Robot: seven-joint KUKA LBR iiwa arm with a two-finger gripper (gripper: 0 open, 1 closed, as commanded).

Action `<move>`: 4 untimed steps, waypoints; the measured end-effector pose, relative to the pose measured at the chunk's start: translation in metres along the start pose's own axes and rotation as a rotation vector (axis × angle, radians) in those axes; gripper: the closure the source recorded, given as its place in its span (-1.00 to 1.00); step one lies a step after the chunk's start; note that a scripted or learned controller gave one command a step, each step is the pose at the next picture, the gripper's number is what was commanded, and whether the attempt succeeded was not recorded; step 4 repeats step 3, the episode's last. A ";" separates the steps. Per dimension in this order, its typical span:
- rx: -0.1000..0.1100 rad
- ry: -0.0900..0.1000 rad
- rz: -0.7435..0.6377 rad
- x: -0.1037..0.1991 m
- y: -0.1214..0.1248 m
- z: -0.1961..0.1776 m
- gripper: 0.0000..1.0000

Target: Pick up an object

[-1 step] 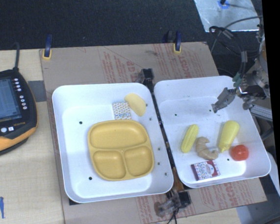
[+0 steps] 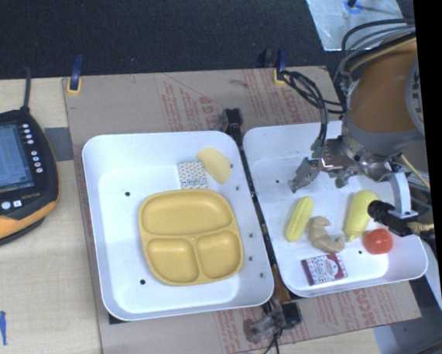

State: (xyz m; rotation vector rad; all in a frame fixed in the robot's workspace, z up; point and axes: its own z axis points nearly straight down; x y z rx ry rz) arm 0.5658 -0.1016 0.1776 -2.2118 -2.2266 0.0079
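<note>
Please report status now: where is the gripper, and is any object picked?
Gripper low in right bin, nothing between its jaws. Corn cob just below, untouched. Arm body overhangs bin's right side.

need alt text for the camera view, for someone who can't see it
The arm's end effector hangs over the right white bin, above two corn cobs, a tomato, a beige lump and a small red packet. The left bin holds a yellow divided tray. A tablet lies at far left.

glossy white plastic bins (image 2: 116,221), matt yellow plastic tray (image 2: 189,236), cardboard underlay (image 2: 159,100)
</note>
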 end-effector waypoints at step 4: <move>-0.004 0.002 0.002 0.055 0.036 -0.015 1.00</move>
